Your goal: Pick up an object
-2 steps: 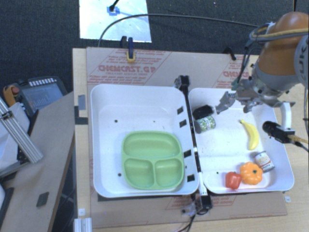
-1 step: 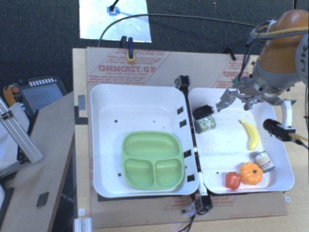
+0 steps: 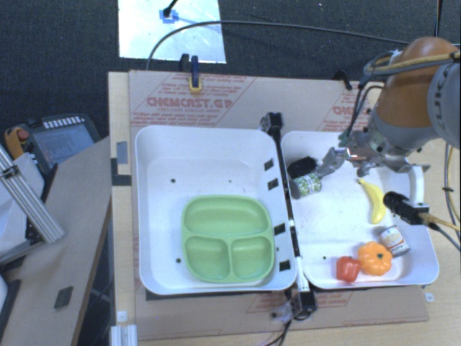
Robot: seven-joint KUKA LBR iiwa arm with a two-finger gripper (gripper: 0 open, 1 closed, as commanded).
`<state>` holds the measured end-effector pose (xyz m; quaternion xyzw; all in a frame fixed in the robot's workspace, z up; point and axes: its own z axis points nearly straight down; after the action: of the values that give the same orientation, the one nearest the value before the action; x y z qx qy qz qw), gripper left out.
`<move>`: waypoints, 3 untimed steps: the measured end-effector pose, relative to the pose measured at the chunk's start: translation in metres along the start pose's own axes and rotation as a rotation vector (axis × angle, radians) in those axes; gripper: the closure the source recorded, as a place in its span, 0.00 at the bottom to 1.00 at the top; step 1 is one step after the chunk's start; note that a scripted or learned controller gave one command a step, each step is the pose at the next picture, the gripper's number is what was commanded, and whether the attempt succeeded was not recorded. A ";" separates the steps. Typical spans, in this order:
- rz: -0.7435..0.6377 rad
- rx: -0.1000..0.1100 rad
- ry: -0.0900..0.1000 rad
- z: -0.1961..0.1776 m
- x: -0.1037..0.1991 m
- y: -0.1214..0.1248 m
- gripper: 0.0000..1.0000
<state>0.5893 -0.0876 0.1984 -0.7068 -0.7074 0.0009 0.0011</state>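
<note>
Green divided tray [image 3: 228, 238] lay in the left bin [image 3: 155, 157]. In the right bin [image 3: 421, 272]: yellow banana [image 3: 373, 200], orange pumpkin [image 3: 375, 258] touching a red pepper [image 3: 347, 268], a small tin [image 3: 393, 240], a green-labelled can [image 3: 306, 185] lying near the divider. Hand [image 3: 333, 160] hung just beside that can; open or closed, could not tell.
</note>
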 end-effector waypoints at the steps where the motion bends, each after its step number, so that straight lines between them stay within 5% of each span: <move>1: 0.000 0.001 0.001 0.059 0.004 0.007 0.00; 2: -0.002 -0.027 -0.001 0.085 0.004 0.015 0.00; 3: -0.002 -0.022 0.000 0.077 0.005 0.013 1.00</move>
<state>0.6025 -0.0830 0.1214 -0.7063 -0.7079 -0.0069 -0.0068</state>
